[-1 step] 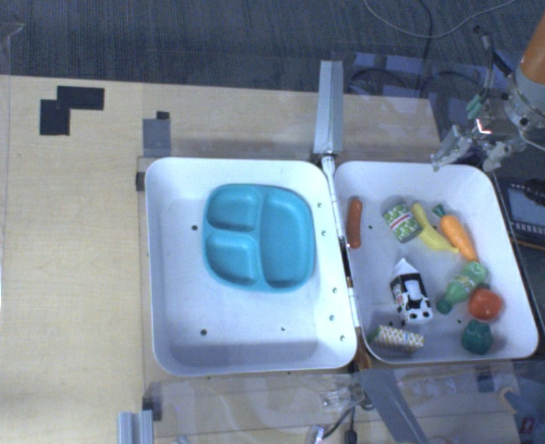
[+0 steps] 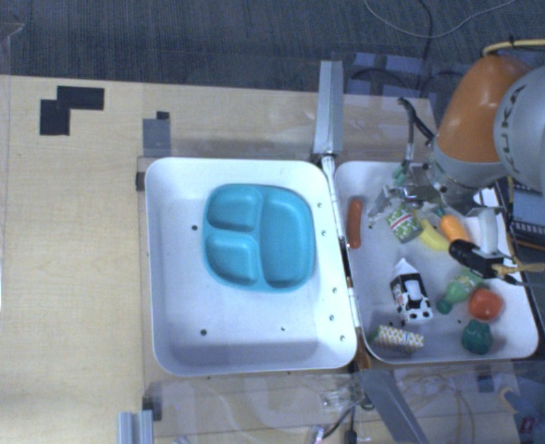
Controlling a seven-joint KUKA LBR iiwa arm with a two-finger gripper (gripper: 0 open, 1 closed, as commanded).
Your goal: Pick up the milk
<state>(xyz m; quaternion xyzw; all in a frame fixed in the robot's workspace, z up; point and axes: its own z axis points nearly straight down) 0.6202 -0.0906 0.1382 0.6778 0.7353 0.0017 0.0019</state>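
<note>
Camera view: milk (image 2: 409, 296) mid-bin (image 2: 365, 276), claw (image 2: 403, 189) near rear rim

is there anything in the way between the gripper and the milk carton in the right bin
Partly. The gripper hovers at the back of the right bin, and the milk carton stands nearer the front. A small green-and-white packet lies between them, just below the gripper; past it, bare bin floor.

Milk carton (image 2: 409, 296) stands clear; toys (image 2: 466, 289) crowd rightward.
</note>
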